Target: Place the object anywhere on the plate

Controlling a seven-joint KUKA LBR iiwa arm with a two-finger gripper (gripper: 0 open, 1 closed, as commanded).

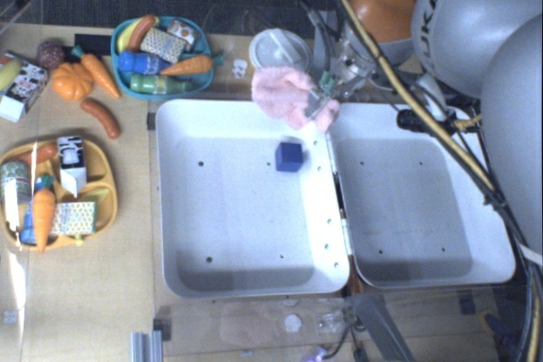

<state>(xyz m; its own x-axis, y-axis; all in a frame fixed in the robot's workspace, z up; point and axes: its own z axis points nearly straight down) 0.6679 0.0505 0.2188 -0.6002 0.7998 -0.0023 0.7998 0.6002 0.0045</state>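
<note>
Claw: the claw point(325, 97) hangs over the back right corner of the left bin point(163, 199), at the right edge of a pink lump point(280, 93). Whether it is released or clenched I cannot tell, nor whether it grasps the lump or only touches it.
Arm: the arm point(475, 21) reaches in from beyond the right bin point(424, 271), which stands just beside the left bin.
Pink lump: soft-looking and uneven, it lies across the left bin's back rim near that corner. Being at the claw, it is probably the object to be placed.
Blue block: a blue block point(289, 156) sits on the left bin's floor near its right wall, just in front of the lump and apart from it. It could instead be the object.
Plate: a pale round dish point(273, 48) stands on the desk point(85, 292) just behind the left bin's back rim, next to the lump. I take it for the plate, though it is too washed out to be sure.
Step in hand: getting a sure hold on the lump, by my judgement.
Doing it well: grip the body of the lump, not its loose edge. Lift straight up until it is clear of the left bin's rim. The way back to the dish is short, so carry it slowly and let go low over the dish's middle.
Risk: a soft thing may sag, slip out or drag on the rim. It may also push the light dish away from the left bin.
</note>
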